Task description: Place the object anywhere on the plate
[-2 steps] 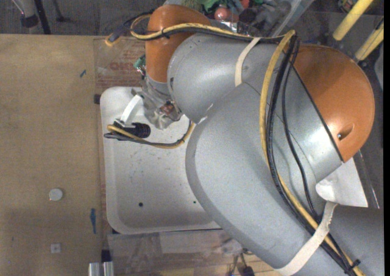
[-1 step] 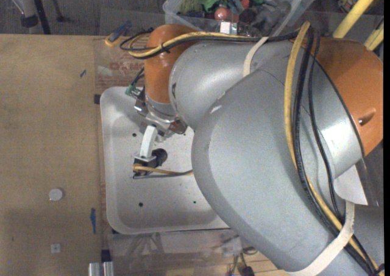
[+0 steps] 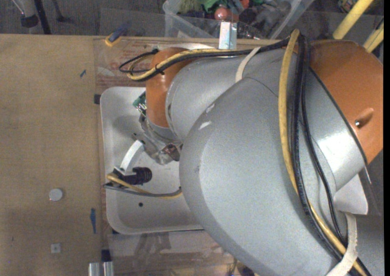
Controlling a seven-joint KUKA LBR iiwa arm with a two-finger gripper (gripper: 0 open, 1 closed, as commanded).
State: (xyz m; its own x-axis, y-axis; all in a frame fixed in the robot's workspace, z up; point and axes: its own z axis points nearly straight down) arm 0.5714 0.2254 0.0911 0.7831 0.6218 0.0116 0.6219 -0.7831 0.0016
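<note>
Bulky grey arm with orange band (image 3: 256,165) reaches down into shallow white plastic bin (image 3: 116,116); gripper (image 3: 159,152) low inside bin; apart or together, cannot tell.

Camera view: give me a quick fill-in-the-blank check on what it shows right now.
1. The grey arm comes down over a shallow bin whose colour is ____.
2. The band above its wrist is ____.
3. A small round disc lies on the bench, outside the bin, toward the picture's ____ edge.
Missing words: white; orange; left.
</note>
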